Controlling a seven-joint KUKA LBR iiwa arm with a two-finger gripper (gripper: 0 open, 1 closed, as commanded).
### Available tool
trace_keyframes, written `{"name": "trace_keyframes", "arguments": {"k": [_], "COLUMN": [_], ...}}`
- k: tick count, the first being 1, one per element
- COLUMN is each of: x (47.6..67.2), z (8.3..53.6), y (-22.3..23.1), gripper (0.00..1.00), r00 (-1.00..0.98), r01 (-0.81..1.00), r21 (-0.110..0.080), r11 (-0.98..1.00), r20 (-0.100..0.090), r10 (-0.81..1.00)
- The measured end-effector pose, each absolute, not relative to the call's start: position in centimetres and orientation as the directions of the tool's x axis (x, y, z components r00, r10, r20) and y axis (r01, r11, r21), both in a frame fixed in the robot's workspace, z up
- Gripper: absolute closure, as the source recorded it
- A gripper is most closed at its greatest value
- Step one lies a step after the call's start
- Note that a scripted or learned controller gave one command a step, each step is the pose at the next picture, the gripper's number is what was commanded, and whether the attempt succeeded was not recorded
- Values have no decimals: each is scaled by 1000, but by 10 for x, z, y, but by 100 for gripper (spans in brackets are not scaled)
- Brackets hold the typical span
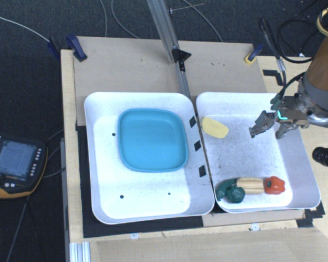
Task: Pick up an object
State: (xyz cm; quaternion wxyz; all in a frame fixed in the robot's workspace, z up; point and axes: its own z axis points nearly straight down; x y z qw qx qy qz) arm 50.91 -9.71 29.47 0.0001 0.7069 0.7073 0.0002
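Hovering open and holding nothing, the jaws [270,125] hang well right of the yellow object [215,127].

- Light is bright and even, falling from overhead; no single lamp can be told.
- The two white bins read brightest. The left bin [101,201] nears washed-out along its rim, with little surface detail there.
- Shadows are soft and short: a faint one lies under the blue plate [153,140] in the left bin, along its lower edge.
- The dark floor around the bench [126,64] is dim, and cables there show only as thin pale lines.
- Focus is moderate throughout; edges look slightly soft and grainy, as in a low-resolution frame.
- The arm [322,86], right of the left bin, is slightly blurred.
- Straight bench edges bow little.
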Motion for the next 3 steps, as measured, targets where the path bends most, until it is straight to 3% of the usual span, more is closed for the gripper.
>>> {"name": "trace_keyframes", "arguments": {"k": [1,3], "x": [509,514], "z": [295,194], "y": [-97,-85], "gripper": [0,0], "r00": [0,-1], "r01": [1000,1000], "r21": [0,-4], "r11": [0,1], "r20": [0,1], "r10": [1000,1000]}}
